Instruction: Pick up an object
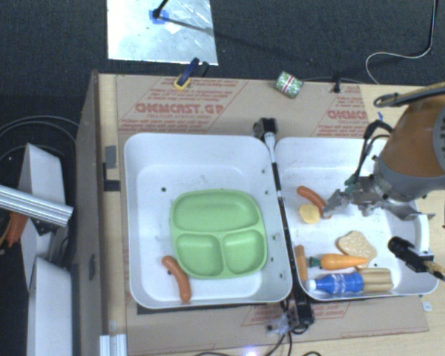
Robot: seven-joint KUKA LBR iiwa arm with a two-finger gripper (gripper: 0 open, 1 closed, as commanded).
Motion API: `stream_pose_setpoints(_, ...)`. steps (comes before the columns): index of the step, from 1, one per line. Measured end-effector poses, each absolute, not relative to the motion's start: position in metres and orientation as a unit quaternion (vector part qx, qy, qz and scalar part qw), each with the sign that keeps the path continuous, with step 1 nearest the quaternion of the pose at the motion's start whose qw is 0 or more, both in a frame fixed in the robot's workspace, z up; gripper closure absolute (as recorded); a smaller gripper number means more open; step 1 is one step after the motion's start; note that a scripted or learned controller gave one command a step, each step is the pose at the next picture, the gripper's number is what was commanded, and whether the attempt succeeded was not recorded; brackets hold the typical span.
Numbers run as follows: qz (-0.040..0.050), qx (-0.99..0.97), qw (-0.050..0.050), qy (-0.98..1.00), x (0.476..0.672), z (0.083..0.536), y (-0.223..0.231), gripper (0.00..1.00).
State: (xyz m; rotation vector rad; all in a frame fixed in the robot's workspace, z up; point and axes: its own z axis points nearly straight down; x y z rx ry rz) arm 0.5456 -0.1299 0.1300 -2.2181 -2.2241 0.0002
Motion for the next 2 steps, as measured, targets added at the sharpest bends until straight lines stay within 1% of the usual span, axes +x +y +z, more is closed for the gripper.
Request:
stream_pose_setpoints(1,-0.0004,-0.706,0.0,-0.708,0.582,0.084,-0.097,0.0)
stream_pose_setpoints(2,-0.0009,-0.705,-0.001,-0.709,0.583,0.095,-0.097,1.0)
